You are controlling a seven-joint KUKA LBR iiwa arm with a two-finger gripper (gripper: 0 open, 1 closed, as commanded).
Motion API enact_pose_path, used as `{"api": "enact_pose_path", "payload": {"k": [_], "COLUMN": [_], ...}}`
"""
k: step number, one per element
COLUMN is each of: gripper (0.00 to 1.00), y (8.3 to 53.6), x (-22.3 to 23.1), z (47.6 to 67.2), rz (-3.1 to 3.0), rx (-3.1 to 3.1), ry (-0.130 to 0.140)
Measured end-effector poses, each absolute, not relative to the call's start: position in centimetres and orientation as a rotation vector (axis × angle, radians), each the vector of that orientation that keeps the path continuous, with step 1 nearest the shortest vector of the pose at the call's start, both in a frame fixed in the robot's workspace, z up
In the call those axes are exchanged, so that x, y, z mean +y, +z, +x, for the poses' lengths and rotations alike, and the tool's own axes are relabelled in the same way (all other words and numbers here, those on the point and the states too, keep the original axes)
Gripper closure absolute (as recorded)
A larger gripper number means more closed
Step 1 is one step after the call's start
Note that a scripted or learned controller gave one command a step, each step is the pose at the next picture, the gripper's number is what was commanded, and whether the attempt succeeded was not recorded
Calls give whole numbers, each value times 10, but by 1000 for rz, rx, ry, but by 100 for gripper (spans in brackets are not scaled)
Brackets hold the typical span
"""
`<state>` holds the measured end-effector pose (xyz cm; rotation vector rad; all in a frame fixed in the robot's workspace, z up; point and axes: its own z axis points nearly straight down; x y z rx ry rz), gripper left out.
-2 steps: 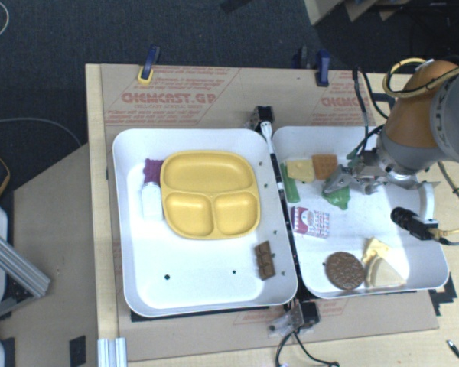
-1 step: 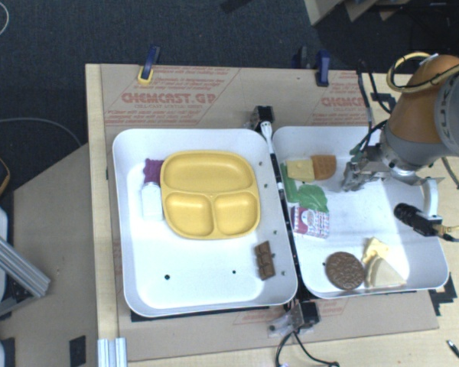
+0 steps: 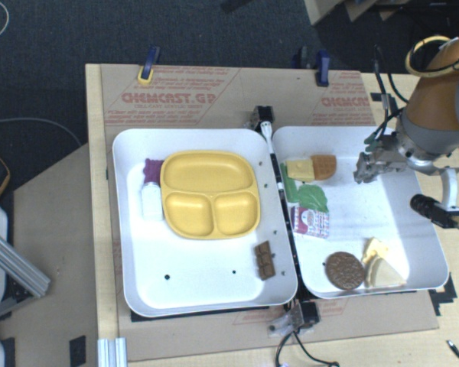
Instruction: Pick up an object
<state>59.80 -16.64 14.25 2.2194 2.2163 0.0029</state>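
While the arm (image 3: 436, 105) hangs over the far right corner of the right bin (image 3: 413, 228), the tool (image 3: 367, 168) sits low above bare bin floor, w/ nothing visible between its tips; can't tell from this angle whether it's wide or narrow. No object is held, so I'd judge the step as approach, pre-grasp.

Candidates in the right bin: an orange-brown block (image 3: 324, 166) touching a pale yellow block (image 3: 299, 170) at the far left, just left of the tool. Nearer, a green piece (image 3: 310, 196) and a pink-and-white packet (image 3: 311, 222) along the left wall. At the near edge, a brown round cookie-like disc (image 3: 343, 271) beside a pale yellow wedge (image 3: 378, 262).

Left bin (image 3: 138, 281) holds a yellow divided tray (image 3: 210, 193), a purple item (image 3: 152, 170) and a white item (image 3: 151, 202) at the tray's left, plus a small brown bar (image 3: 265, 259) near the right wall.

Next move, as I read it: shift left toward the orange-brown block, the closest thing, centre over it, then descend & close. Risk: the two blocks touch, so a tip could land on the seam or nudge both toward the wall. All on a cardboard-topped desk (image 3: 214, 98).
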Motion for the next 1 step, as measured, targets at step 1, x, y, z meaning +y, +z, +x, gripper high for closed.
{"api": "enact_pose_path", "payload": {"k": [1], "gripper": [100], "y": [186], "x": [-164], "z": [596], "rz": [2217], "rx": [2219], "ry": [4]}}
